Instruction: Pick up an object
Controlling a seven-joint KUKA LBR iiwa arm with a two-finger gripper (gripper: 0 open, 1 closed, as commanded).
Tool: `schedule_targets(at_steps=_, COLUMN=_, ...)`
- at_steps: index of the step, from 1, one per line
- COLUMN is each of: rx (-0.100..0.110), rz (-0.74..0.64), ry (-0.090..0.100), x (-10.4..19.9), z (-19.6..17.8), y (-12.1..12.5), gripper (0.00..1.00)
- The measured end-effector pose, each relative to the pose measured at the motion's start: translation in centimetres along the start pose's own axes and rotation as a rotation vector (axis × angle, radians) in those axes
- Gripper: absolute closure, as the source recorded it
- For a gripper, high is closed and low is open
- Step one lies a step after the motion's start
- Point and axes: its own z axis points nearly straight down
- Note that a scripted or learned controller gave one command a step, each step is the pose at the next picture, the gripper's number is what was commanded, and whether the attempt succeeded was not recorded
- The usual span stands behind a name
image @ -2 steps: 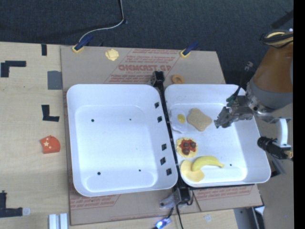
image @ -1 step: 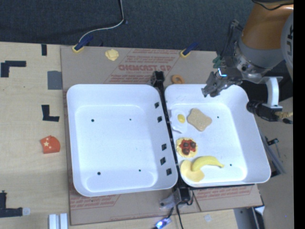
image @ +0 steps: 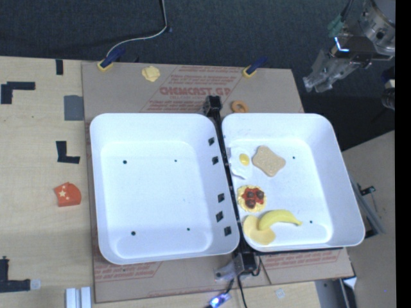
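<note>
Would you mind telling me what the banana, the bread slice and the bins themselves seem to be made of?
The banana looks like moulded plastic: even yellow, smooth, faint sheen. The bread slice appears matte, perhaps foam or soft plastic; its flat tan face with a darker edge suggests a toy, though the picture leaves it open. The bins seem thin glossy white plastic with rounded, formed rims.

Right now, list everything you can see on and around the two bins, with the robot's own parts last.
Bins: 2, white, side by side on the bench; left bin, right bin.
Bread slice: 1, tan, right bin, upper left.
Fried egg: 1, white and yellow, right bin, left edge.
Small tart: 1, yellow with red and dark topping, right bin.
Banana: 1, yellow, right bin, front.
Yellow disc: 1, pale yellow, under the banana's left end.
Yellow lump: 1, board behind left bin.
Ring: 1, orange, behind right bin.
Red piece: 1, left of the bins.
Gripper: 1, grey, upper right, above the bench.
</note>
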Motion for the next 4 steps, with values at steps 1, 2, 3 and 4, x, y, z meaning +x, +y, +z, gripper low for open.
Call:
schedule_targets(at_steps=1, rx=0.011, rz=-0.001, ry=0.002, x=3.7, z=-6.1, y=-2.1, gripper=1.0)
schedule_targets(at_steps=2, rx=0.019, rz=0.003, ry=0.001, x=3.5, z=-5.6, y=-2.1, gripper=0.0)
schedule_targets(at_steps=3, rx=0.018, rz=0.003, ry=0.0, x=3.5, z=-6.6, y=-2.0, gripper=1.0)
schedule_targets(at_steps=4, rx=0.02, rz=0.003, ry=0.0, x=3.5, z=-6.5, y=-2.0, gripper=0.0)
